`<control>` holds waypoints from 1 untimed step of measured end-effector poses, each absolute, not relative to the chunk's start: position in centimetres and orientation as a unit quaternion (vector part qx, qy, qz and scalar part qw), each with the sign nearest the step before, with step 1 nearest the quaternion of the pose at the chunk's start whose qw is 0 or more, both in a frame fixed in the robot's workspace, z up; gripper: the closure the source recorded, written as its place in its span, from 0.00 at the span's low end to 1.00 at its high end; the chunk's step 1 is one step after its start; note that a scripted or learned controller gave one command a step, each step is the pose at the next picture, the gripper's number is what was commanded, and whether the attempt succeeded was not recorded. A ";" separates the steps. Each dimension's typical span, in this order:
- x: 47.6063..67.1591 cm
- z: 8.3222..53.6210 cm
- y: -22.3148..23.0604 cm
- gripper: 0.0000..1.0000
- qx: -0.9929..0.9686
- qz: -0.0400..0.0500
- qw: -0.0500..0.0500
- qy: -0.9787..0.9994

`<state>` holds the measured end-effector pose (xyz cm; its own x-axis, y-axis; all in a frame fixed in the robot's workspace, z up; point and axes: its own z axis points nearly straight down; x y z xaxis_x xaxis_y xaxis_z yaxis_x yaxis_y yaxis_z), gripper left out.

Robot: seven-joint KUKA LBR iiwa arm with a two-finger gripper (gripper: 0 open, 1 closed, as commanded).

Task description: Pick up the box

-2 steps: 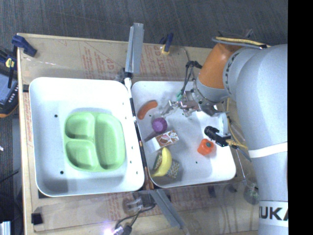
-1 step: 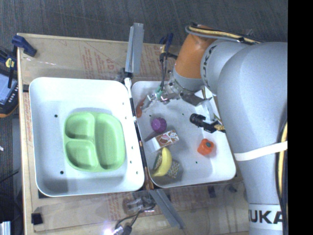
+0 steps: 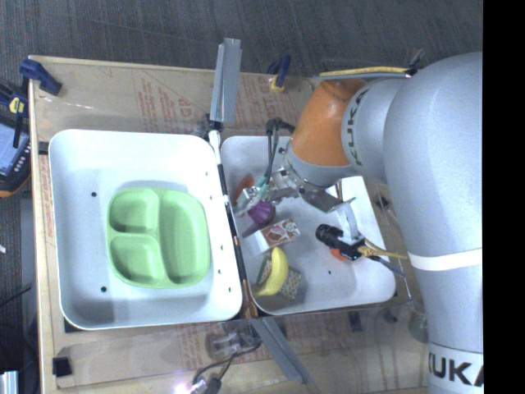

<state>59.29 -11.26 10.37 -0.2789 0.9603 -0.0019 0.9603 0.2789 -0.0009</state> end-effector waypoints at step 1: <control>59.3 11.3 -11.2 1.00 0.599 -0.002 0.000 0.801</control>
<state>59.31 -11.21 11.34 -0.2823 0.9593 -0.0024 0.9593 0.2823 -0.0020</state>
